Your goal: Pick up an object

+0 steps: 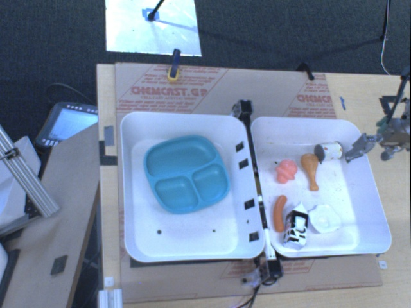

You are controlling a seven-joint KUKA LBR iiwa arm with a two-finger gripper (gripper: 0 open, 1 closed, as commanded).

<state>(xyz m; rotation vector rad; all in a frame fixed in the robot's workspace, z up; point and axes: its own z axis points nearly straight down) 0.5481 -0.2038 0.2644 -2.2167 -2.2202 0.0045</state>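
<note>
Landmark: right bin (369,191), the white bin on the arm's side
Carton (296,227): black and white, tilted, in the near part of the right bin, just beside the sausage
Sausage (279,213): orange-red, lying lengthwise by the bin's left wall
White lid (325,218): flat, just right of the carton
Pink lump (286,171): mid-bin, left of the drumstick
Drumstick (311,170): tan, lying mid-bin, thick end toward the far wall
Small can (329,151): on its side in the far part of the bin, beside the drumstick's thick end
Gripper (357,148): at the bin's far right rim, just right of the can; nothing visibly held; open or closed cannot be told
Left bin (131,191): touching the right bin's left wall
Blue tray (186,172): three compartments, lying in the left bin
</note>
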